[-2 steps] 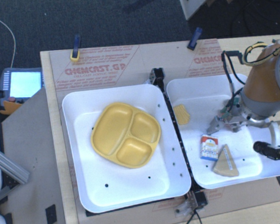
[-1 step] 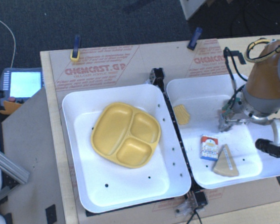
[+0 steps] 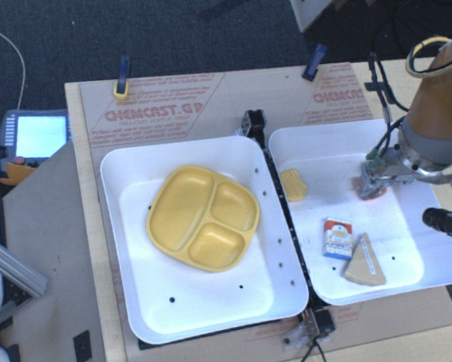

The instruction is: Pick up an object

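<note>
gripper (image 3: 373, 182) low over the right bin (image 3: 397, 280), upper right part; jaw state cannot tell, blurred; nearest candidates lie toward the near-left of it: small red-and-white packet (image 3: 338, 238) touching a tan wedge (image 3: 366, 264), wedge's long axis roughly upright in view; yellow block (image 3: 293, 184) further left by the divider; yellow tray (image 3: 203, 217) in the left bin (image 3: 143, 305), well apart

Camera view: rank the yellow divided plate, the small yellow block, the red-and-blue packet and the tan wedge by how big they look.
1. yellow divided plate, by far the largest.
2. tan wedge and red-and-blue packet: look alike in size, so not ranked against each other.
3. small yellow block, the smallest.
</note>
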